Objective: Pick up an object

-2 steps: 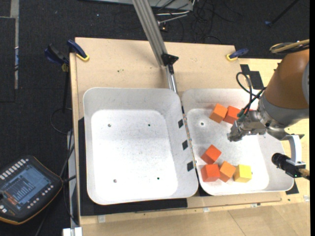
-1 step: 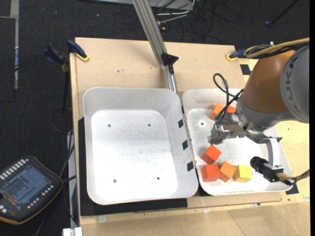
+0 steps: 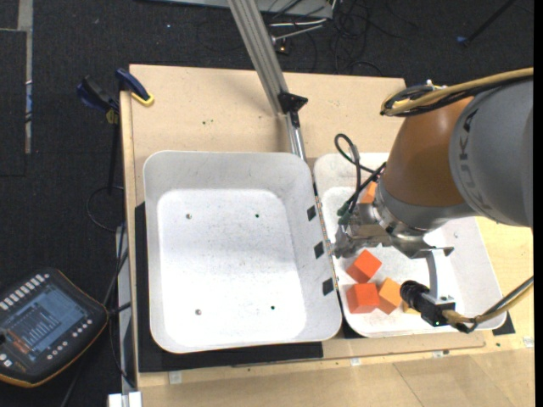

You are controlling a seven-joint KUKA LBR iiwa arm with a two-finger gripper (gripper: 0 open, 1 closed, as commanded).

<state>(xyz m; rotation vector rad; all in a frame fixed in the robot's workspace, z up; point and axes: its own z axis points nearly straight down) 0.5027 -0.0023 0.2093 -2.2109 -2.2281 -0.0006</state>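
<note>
hovering over the right bin (image 3: 475,261), the end effector (image 3: 352,231) sits near its left wall; its opening cannot be told. three orange blocks (image 3: 366,265) lie by the bin's front edge.

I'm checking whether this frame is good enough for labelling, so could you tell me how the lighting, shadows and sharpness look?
Camera view: lighting is even and soft, with the left bin bright white but keeping its speckles; faint shadow lies under the arm over the right bin; the orange blocks are sharp enough to separate, while the arm nearest the lens looks slightly soft.
</note>
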